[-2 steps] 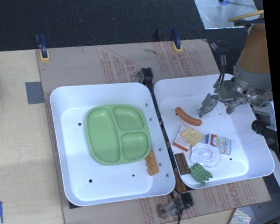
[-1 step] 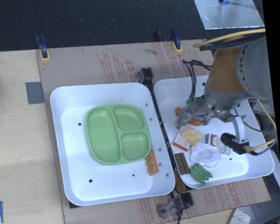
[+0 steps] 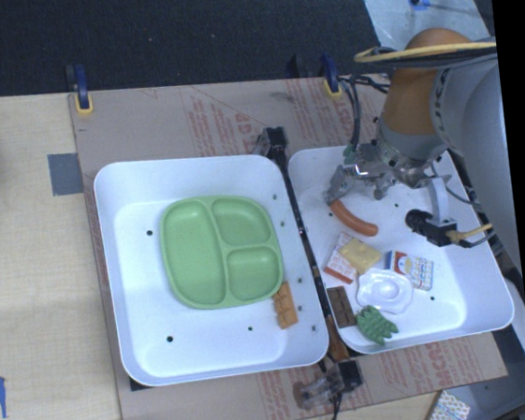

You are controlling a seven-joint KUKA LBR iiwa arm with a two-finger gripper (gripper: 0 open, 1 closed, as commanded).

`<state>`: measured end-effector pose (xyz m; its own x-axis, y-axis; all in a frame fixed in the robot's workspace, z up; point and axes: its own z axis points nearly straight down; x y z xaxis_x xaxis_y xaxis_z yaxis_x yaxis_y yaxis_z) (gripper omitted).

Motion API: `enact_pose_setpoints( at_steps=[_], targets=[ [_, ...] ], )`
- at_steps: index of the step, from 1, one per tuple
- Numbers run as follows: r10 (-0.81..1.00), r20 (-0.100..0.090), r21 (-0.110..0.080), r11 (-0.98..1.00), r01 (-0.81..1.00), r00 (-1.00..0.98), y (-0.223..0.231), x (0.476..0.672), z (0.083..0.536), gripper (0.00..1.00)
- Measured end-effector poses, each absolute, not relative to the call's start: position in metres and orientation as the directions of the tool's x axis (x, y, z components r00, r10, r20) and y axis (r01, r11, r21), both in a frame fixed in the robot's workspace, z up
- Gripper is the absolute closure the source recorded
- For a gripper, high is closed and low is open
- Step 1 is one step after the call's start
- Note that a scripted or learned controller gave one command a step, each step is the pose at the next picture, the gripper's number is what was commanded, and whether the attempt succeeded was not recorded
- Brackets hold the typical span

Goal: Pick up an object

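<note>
Green and knobbly, a small toy vegetable [image 3: 376, 323] lies at the near edge of the right bin [image 3: 471, 303], with a brown block [image 3: 342, 310] just beside it against the wall shared with the left bin [image 3: 147, 349]. Just beyond them sits a white moulded piece [image 3: 385, 291], touching a small printed card [image 3: 413, 270] whose red and blue print is too small to read. Farther in lie a yellow slab [image 3: 362, 254] and an orange-and-white piece [image 3: 339, 267], touching each other.

The right part of this bin's floor is bare from the near rim up past the card, the widest open room here.

In the left bin an orange-brown waffle piece [image 3: 284, 305] rests near the shared wall, just beside a green divided plate [image 3: 220, 251] that takes up the middle. A bare white margin runs all round the plate.

Beyond the yellow slab, the sausage [image 3: 353, 218] lies slantwise on the right bin's floor, apart from the other things. The gripper [image 3: 364, 179] hangs just past its far end, near the bin's far rim. Whether it is open or closed, or touching the sausage, I cannot tell.

The bench [image 3: 38, 305] carries a cardboard sheet [image 3: 186, 119] under both bins. Its red lettering is not legible.
</note>
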<state>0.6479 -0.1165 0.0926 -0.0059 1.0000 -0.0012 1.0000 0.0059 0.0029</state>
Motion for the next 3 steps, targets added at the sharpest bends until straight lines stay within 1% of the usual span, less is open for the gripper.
enact_pose_setpoints(
  at_steps=[1, 2, 3],
  targets=[
    [1.000, -0.002, 0.006, 0.005, 1.000, -0.005, -0.124, 0.658, 0.187, 0.00],
    [1.000, 0.001, -0.012, 0.003, 1.000, -0.003, -0.107, 0.616, 0.087, 0.00],
    [1.000, -0.002, -0.005, 0.004, 1.000, -0.004, -0.109, 0.619, 0.102, 1.00]
  ],
)
